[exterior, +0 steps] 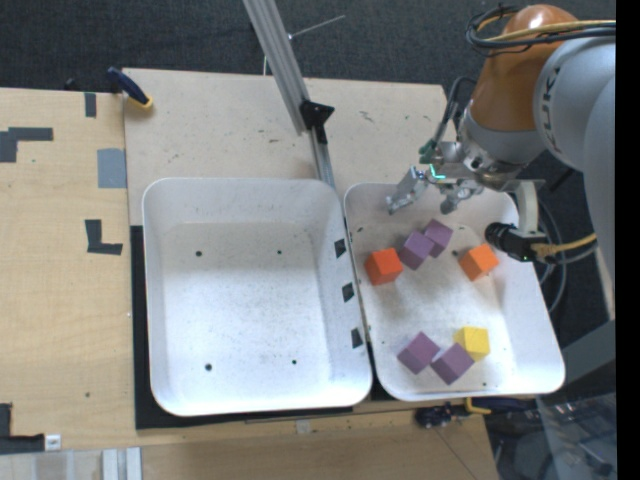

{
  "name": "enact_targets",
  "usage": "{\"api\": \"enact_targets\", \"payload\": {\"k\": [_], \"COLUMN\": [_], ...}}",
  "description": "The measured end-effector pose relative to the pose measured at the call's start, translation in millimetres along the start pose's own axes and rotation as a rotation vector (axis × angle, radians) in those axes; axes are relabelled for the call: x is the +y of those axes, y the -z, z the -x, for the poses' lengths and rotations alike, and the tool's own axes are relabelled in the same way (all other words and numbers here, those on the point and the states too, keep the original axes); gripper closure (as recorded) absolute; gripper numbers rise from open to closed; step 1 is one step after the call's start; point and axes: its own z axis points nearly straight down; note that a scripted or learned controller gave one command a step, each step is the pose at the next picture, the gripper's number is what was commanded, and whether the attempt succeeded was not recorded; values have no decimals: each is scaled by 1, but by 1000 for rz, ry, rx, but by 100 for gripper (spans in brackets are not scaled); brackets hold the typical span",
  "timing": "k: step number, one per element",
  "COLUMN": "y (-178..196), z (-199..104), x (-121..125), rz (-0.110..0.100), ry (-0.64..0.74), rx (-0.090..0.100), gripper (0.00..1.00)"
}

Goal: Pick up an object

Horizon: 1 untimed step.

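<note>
The pale plywood bench [60, 268] carries everything here, its top marked with grey tape pieces at the left and a black mat under the two shallow white plastic bins. The left bin [160, 218] is the larger in view and has only dark specks on its floor, which suggests it serves as the drop-off side. The right bin [530, 368] holds all the loose pieces, so any pick has to happen there. The grey arm with the orange band [530, 68] reaches in from the right and hangs over the far end of that bin, placed, I judge, to come down on the nearest blocks. Its pincer [425, 198] is spread, two fingers apart with nothing between them, poised just beyond the cluster and above it. A slanted aluminium rail [280, 48] crosses the far bench toward the gap between the bins. The small foam cubes lie scattered: two purple cubes touching [425, 243] near the pincer are the likeliest target, an orange cube [384, 265] sits just beside them toward the left bin, and another orange cube [478, 261] lies by the right wall. At the near end two more purple cubes [435, 356] touch a yellow cube [474, 341]. A blue and yellow clamp [130, 88] lies at the bench's far left.
</note>
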Motion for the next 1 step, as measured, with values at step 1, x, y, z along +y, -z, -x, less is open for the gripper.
{"api": "enact_targets", "payload": {"k": [1], "y": [3], "z": [0], "x": [1], "rz": [5], "ry": [1], "rx": [-1], "gripper": [0]}}
